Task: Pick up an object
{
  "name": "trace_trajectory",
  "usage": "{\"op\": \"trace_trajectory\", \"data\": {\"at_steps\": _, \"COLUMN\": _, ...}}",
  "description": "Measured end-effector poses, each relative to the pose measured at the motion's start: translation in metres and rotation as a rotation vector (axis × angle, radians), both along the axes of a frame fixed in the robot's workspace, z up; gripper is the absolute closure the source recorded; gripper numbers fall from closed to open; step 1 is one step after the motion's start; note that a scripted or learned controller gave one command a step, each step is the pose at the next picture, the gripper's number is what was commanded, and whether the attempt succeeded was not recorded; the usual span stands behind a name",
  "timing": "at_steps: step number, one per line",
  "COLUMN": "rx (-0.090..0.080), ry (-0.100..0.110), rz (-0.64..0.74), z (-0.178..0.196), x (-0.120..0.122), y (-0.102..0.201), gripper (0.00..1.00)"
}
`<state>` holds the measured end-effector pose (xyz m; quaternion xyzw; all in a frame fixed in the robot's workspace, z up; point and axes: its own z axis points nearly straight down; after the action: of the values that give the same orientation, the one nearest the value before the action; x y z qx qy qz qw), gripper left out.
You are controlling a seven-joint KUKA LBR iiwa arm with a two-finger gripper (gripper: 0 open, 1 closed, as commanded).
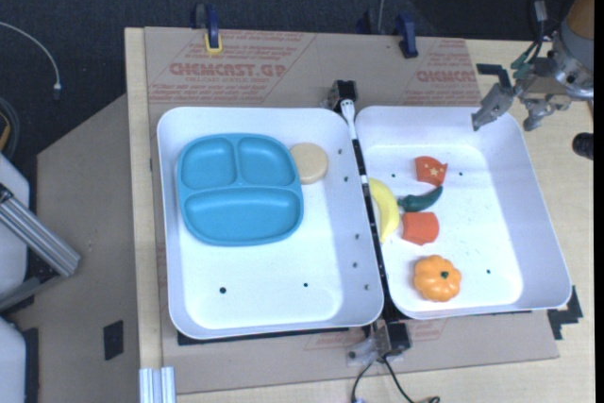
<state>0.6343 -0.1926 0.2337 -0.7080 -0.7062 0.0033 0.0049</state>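
While upright, banana (384,208), tips up-down, beside divider.

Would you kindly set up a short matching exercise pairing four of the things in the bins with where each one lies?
Things:
1. blue divided plate
2. banana
3. orange pumpkin
4. round cream disc

Places:
A. right bin, against the left wall
B. left bin, beside the plate's upper right corner
C. right bin, nearest the front edge
D. left bin, upper left part

Pairs: 1-D, 2-A, 3-C, 4-B
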Motion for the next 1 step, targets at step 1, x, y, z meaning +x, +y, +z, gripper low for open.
{"op": "trace_trajectory", "data": {"at_steps": 1, "rx": -0.003, "ry": -0.012, "rz": 0.003, "z": 0.0070, "x": 0.0026, "y": 0.0004, "gripper": 0.00}}
